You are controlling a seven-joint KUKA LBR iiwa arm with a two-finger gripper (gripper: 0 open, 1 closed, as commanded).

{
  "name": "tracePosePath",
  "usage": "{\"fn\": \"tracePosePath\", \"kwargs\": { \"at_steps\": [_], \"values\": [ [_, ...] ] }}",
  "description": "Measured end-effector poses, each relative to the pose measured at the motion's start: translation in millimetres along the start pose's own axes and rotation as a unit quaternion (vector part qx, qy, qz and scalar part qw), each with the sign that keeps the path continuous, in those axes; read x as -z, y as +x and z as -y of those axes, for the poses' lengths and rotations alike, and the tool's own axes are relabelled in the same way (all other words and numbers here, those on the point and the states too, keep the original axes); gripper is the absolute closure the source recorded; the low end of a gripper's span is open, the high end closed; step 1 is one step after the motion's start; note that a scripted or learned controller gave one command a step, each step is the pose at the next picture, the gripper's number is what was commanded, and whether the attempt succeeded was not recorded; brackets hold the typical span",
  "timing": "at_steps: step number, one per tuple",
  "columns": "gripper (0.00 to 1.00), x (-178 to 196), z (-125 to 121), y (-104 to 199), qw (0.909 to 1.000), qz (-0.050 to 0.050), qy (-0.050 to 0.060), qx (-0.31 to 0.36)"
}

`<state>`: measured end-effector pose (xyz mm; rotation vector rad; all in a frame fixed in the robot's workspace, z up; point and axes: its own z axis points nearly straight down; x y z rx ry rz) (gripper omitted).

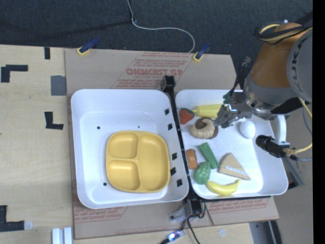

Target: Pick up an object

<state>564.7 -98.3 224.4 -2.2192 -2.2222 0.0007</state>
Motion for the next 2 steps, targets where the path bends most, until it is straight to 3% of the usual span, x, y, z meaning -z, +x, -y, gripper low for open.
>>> {"fn": "tracePosePath", "kwargs": {
  "at_steps": [2],
  "values": [
    [1.0,-8.7,45.9,84.6,1.0,0.0,0.002,0.002]
  ]
}}
